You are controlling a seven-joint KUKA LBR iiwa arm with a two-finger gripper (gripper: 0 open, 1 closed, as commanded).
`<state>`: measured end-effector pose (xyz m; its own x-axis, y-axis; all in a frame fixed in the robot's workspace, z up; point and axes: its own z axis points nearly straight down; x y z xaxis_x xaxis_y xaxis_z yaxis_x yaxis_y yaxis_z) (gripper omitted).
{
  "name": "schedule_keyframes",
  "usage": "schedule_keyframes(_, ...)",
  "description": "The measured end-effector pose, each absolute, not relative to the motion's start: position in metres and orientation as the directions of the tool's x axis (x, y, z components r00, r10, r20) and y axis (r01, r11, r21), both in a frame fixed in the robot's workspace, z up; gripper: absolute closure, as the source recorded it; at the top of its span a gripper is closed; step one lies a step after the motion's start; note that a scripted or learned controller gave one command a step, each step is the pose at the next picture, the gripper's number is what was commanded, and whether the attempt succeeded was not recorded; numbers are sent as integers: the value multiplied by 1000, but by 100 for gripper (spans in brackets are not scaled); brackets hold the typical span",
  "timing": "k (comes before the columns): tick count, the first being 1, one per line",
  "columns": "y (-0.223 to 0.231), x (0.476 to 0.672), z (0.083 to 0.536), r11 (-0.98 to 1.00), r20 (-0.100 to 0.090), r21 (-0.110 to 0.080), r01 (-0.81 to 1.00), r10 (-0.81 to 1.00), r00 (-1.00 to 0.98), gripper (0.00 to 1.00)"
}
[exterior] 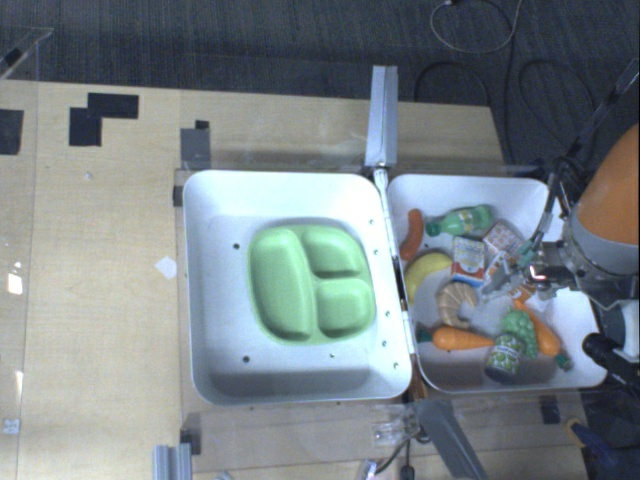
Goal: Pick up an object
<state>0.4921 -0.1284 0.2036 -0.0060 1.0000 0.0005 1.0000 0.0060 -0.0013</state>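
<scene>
Pincer (515, 273) low over right bin (440, 193) clutter near carrot (462, 340) and bottle (508, 353); open or closed, cannot tell. Crowding risks a glancing, failed grasp.

You see the divided tray (307, 282) lying in the left bin (205, 298). Right of that tray, the right bin (575, 363) holds a carrot (463, 340), bottle (463, 220) and banana (428, 269).
</scene>
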Motion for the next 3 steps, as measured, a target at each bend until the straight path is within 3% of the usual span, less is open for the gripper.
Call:
schedule_keyframes(1, -111, 553, 104, -3, 1, 2, 1000, 1000, 3, 0)
schedule_keyframes(2, -88, 586, 90, 28, -4, 15, 999, 1000, -28, 0)
schedule_keyframes(3, -85, 588, 99, 31, 2, 14, 999, 1000, -31, 100)
